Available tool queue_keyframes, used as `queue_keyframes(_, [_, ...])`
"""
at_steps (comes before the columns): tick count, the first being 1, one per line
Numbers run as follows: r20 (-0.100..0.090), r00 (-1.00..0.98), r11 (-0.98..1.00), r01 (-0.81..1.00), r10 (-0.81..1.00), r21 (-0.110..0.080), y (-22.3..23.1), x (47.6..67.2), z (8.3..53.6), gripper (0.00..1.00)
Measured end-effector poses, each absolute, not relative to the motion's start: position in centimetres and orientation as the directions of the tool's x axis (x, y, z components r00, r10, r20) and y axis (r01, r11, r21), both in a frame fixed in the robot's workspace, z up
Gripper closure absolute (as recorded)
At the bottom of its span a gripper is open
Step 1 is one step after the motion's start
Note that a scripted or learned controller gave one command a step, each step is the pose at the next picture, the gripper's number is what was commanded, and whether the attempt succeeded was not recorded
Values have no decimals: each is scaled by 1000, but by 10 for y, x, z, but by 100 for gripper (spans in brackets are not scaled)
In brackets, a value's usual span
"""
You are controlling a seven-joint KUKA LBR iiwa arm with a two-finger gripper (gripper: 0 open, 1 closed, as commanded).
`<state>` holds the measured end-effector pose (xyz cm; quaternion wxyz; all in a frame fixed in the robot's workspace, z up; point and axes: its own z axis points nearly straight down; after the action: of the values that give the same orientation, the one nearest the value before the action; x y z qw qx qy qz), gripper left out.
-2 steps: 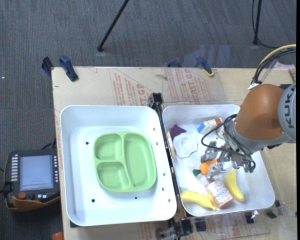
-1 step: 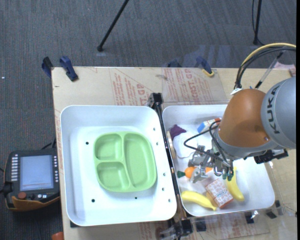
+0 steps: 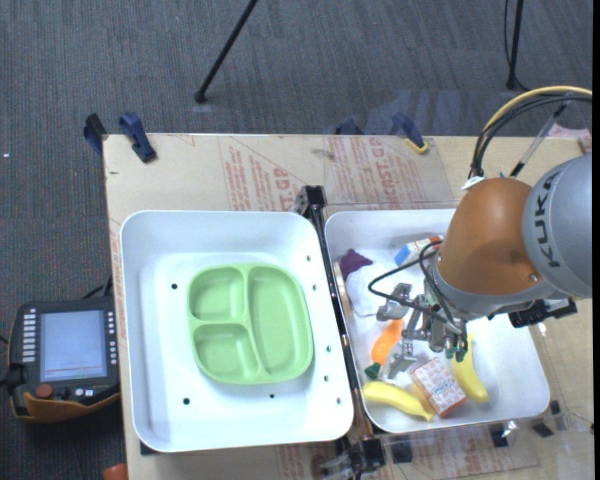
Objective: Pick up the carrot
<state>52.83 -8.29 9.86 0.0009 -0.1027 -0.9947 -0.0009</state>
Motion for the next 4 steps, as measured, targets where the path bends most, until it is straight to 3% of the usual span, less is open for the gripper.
queue_keyframes(1, [0,-980,980,200,200,3,-81,530,108,100])
queue_keyframes(2, [1,-980,980,199,199,3,-81,530,108,0])
queue_keyframes(3, [4,-865,865,502,502,0,-90,494,86,0])
queue_keyframes(4, [3,-810,810,586,586,0,-82,495,87,0])
